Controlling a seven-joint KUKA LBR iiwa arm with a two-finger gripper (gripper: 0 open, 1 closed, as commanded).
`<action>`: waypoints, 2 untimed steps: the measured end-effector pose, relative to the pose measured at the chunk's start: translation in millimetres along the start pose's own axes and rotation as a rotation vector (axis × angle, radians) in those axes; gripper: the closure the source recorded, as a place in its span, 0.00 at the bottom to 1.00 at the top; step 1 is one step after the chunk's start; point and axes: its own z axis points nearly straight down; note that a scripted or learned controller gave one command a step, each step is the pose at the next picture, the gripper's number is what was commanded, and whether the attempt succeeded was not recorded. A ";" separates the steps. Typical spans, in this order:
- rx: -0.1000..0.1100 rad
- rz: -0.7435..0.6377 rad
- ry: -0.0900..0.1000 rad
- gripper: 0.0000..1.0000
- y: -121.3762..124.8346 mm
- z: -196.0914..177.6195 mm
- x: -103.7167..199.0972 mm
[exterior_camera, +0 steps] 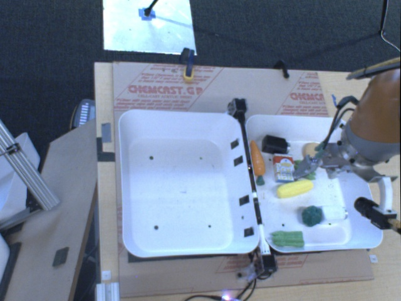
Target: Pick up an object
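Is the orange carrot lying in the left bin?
No. The carrot lies in the right bin, along its left wall, next to the red-and-white carton.

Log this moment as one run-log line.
arm: over right bin | gripper: low, beside small carton, above yellow piece | grasp: none seen | left bin: untouched
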 end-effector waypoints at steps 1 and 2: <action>0.008 0.002 0.003 0.00 -42.1 110.5 14.0; -0.011 -0.003 -0.008 0.00 122.1 109.0 -48.7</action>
